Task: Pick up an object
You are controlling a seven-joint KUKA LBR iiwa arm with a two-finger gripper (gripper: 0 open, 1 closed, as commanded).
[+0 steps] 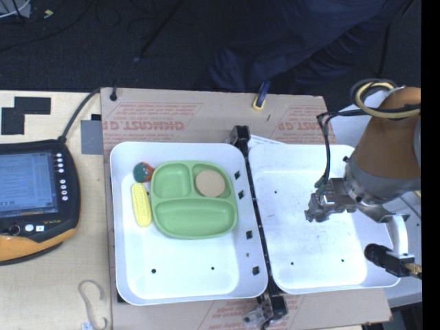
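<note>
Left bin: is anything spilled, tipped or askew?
Nothing stands out. The green tray lies flat in the left bin, a round beige piece in one compartment, the yellow corn and a small ball beside it.

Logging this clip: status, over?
End effector over the right bin, nothing seen in it. Corn cob, green tray, small ball all in left bin. Path open.

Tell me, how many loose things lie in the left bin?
4: a green divided plate in the middle, a tan disc in its upper right compartment, a yellow corn cob beside the plate's left edge, and a small red-green ball above the corn.
</note>
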